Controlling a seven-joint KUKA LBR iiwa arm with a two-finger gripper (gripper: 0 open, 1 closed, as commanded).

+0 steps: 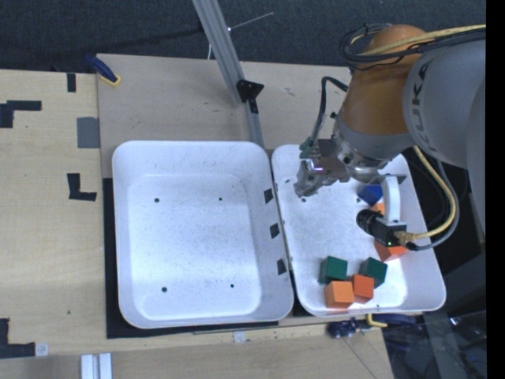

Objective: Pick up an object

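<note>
My gripper [309,181] hangs over the back left part of the right bin [316,235], its fingers pointing down toward the bin floor. Whether anything sits between them is hidden by the wrist. Near the bin's front lie a green block [334,268], an orange block [340,293], a smaller orange-red block [363,287] and a second green block [374,271]. A blue piece [369,193] and an orange piece [390,249] peek out beside the arm's black fitting.
The left bin [193,231] stands beside the right one, sharing a narrow gap with black clips. A slanted metal pole [225,46] crosses the back of the bench. The arm's body covers the right bin's back right corner.
</note>
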